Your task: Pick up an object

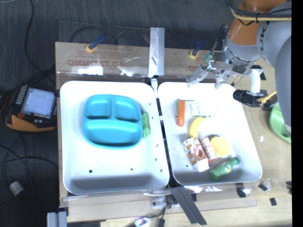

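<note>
Fingers (193,81) spread above right bin (246,126)

text: none legible | cardboard sheet (80,60): faint red print, unreadable | carton (195,153): print too small

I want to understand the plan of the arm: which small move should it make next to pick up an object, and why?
Probably lower and move inward over the right bin. The gripper hangs above that bin's far rim, with nothing between its fingers, while the carrot, banana and green bottle lie nearer the camera.
</note>
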Available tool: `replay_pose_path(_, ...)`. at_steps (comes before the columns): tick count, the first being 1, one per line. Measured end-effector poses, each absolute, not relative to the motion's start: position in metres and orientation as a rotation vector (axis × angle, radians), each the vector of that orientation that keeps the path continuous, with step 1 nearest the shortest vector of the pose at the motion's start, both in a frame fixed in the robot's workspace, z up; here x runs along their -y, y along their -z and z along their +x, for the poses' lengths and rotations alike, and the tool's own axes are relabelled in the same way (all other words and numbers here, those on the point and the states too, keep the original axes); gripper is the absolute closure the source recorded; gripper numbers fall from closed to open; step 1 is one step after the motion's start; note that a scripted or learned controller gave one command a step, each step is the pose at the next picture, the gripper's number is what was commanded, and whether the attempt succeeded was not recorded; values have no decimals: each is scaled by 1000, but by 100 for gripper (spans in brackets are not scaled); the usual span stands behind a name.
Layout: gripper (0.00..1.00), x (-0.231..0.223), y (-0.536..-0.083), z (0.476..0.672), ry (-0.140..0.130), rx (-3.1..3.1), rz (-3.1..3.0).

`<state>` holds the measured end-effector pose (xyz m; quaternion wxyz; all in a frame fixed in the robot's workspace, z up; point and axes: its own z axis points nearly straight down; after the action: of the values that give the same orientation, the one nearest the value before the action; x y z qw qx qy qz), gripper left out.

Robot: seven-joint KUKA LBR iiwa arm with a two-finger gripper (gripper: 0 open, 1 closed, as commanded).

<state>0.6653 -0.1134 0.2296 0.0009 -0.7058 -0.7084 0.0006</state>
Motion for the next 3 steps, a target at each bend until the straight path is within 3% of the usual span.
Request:
replay_pose_path(1, 0, 129, -88, 671, 6, 2292, -2159)
replay_pose_path(2, 0, 122, -113, 619, -1, 2194, -2244)
replay_pose_path(3, 0, 182, -95, 542, 21, 2026, -2430)
